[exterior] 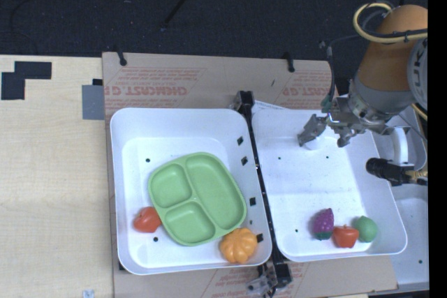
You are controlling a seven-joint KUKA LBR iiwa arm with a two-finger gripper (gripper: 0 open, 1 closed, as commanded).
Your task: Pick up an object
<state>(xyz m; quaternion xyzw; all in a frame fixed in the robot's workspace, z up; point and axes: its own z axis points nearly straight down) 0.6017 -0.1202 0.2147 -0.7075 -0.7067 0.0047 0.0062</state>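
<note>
Jaws spread apart, the gripper [327,131] hangs over the right bin [300,171], well apart from a purple toy fruit [323,222]. That fruit likely is light, hard plastic, best pinched across its middle.

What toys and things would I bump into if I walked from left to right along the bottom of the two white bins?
Red pepper toy → green tray → orange pumpkin → purple toy → small red toy → green ball.
</note>
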